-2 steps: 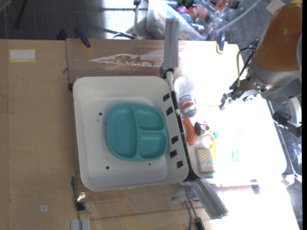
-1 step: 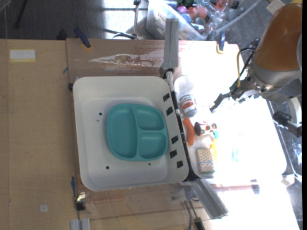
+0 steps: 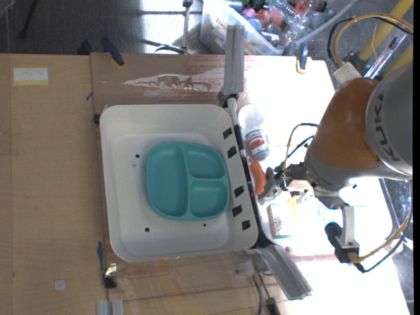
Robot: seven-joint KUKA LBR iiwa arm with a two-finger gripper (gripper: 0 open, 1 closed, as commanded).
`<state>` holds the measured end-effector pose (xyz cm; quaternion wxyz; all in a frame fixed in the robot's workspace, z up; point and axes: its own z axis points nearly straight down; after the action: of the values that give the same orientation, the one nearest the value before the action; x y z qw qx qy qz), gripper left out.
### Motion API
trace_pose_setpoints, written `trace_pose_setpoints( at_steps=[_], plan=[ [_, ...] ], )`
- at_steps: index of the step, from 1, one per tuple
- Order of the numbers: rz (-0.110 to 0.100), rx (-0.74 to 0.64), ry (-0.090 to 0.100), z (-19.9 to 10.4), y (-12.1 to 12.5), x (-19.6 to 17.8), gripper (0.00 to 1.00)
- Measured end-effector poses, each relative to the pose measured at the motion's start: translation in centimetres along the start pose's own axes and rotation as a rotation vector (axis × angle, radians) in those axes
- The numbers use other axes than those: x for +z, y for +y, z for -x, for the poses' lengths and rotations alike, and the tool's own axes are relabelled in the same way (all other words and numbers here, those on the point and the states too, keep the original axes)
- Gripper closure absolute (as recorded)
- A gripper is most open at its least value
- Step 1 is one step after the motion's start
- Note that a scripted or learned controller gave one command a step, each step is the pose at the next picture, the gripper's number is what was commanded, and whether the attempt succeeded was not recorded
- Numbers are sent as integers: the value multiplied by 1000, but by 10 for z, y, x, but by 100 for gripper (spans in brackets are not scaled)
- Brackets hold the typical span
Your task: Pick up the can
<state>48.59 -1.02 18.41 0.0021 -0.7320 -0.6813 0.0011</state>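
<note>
Camera view, looking down at a slant, took in the brown surface (image 3: 46,176) across the left and centre of the frame. On it sat a shallow white bin (image 3: 125,176) in the middle, and a second white bin (image 3: 289,90) to its right, washed out by strong light. The grey arm (image 3: 357,133) with its orange band filled the right side of the frame and hung over the right bin. A teal divided plate (image 3: 187,180) with three compartments lay flat in the centre of the left bin. At the top of the frame, off the surface, stood a clear tub (image 3: 279,8) full of mixed items. The can (image 3: 254,136), white with a red-orange label, lay on its side in the right bin, close along the rim shared with the left bin, toward the upper centre. An orange item (image 3: 259,178) lay just below it. The gripper (image 3: 283,181) was lowered near that item, below the can; whether it was open or closed could not be told
</note>
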Motion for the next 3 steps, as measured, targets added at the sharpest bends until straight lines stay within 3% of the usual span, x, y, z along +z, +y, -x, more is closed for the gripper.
trace_pose_setpoints(
  at_steps=[1,2,3],
  plan=[
    [27,93,-13,-81,-5,73,0],
    [33,285,-26,-90,3,76,0],
    [52,275,-28,-87,0,86,0]
  ],
)
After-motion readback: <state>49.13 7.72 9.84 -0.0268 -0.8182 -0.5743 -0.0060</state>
